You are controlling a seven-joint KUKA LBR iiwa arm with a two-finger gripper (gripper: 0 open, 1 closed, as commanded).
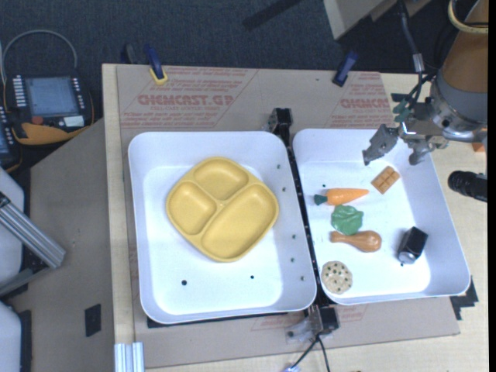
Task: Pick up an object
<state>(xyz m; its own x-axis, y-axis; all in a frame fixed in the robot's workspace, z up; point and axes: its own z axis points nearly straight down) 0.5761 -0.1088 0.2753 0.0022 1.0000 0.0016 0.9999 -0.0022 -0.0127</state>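
Two-finger grey gripper [397,150] hangs over the far part of the right white bin [443,231], jaws apart, nothing between them. Small tan rectangular cracker-like block [385,180] lies just below the jaws, slightly toward the near side. Orange toy carrot with green top [342,196] sits below and left of the jaws. Green leafy toy vegetable [347,220], brown toy drumstick [358,241] and round speckled cookie [336,277] line up farther toward the near edge. Small black block [411,244] lies near-right of the jaws. Yellow three-compartment plastic plate [222,208] sits in the left white bin [155,246], well apart from the jaws.
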